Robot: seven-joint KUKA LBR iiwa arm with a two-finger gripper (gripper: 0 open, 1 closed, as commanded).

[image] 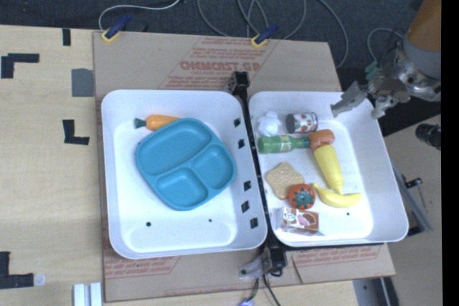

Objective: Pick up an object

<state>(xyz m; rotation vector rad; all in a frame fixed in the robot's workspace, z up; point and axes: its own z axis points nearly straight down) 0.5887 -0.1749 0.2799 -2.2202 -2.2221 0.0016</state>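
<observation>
Camera view, cardboard-topped bench (215, 64) (dark carpet behind), pincer (362, 98) parted, nothing held.

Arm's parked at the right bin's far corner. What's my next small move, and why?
Probably bring the pincer left and toward the camera, over the yellow bottle. The pincer hangs above the right bin's far right rim with nothing between its fingers, and the bottle lies nearest, with bare bin floor on its right side.

blue plate (186, 163) left bin (118, 175) | jaws (362, 100) over right bin's (384, 175) edge
</observation>
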